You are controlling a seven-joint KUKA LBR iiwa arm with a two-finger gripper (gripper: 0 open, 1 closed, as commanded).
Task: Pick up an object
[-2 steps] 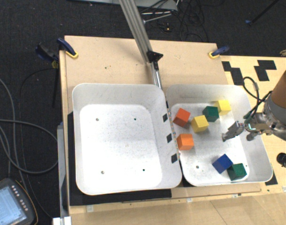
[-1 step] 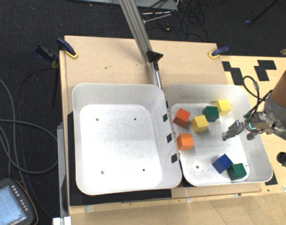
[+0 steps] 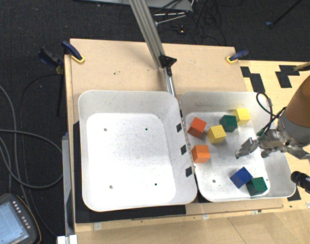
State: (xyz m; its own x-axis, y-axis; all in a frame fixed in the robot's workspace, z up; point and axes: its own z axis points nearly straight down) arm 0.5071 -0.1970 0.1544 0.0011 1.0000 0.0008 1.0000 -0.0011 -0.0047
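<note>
Blocks lie scattered in the right bin; nearest the gripper is the blue block, toward the bin's front edge. Approach phase: jaws apart, clamped on nothing. Next: centre over one block and descend.

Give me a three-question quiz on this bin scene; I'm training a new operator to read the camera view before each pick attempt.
1. True or false: all the blocks lie in the right bin.
2. How many blocks are there in all, and in which colours?
3. Multiple choice: which block lies nearest the gripper? A) the blue block B) the upper orange block C) the far yellow block

Key:
1. True; the left bin holds none.
2. Seven: two orange, two yellow, two green, one blue.
3. A
</note>
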